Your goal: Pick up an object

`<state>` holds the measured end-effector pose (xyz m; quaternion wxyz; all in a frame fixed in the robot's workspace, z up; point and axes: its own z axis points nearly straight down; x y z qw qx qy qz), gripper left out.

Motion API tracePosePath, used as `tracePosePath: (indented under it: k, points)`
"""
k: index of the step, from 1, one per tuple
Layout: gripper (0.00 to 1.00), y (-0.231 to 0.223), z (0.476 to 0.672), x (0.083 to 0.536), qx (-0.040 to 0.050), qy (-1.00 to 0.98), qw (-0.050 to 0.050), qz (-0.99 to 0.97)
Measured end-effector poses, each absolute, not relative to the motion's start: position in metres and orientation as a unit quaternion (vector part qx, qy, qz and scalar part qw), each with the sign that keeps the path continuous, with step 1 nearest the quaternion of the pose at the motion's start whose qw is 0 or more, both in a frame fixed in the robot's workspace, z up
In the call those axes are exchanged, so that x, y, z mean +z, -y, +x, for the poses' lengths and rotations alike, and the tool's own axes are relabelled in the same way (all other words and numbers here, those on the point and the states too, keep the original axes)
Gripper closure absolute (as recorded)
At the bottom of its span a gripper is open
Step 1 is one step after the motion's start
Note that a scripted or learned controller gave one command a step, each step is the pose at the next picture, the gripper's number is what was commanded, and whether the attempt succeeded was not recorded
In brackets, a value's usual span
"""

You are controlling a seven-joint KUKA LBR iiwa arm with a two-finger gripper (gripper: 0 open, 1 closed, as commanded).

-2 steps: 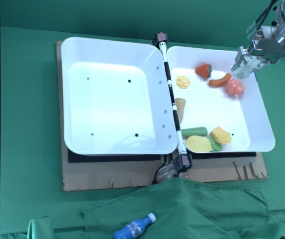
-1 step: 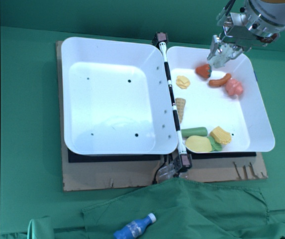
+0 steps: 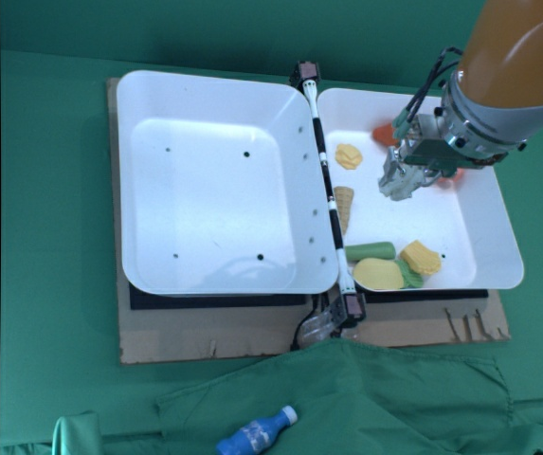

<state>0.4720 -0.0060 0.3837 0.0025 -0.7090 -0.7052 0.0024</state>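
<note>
Roughly: right bin point(image 3: 498, 254) six toys; gripper point(image 3: 396, 186) above, fingers' state unclear.

Evenly and brightly lit from above, with soft diffuse light. White bins point(image 3: 219, 183) near overexposure, floors washed pale, faint sheen along the left bin's near rim. Weak, soft-edged shadows under the arm point(image 3: 522, 41) and beneath the bins' front edges. Orange band blurred, out of focus close to the lens. Modest sharpness overall; small toys in the right bin point(image 3: 498, 245) soft-edged. Green cloth point(image 3: 53, 207) uniformly toned, slightly darker toward the top.
</note>
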Motion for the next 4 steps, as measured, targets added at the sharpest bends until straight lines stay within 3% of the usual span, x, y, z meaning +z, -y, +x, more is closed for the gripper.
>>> tracePosePath:
  k: [1, 2, 3, 4]
  points:
    - [0.00, 0.006, 0.475, 0.387, -0.0010, 0.706, -0.001, -0.708]
    - [0.00, 0.057, 0.474, 0.370, 0.0001, 0.704, -0.001, -0.710]
    - [0.00, 0.103, 0.518, 0.287, 0.0025, 0.704, 0.001, -0.710]
    - [0.00, 0.100, 0.518, 0.292, -0.0008, 0.706, -0.002, -0.708]
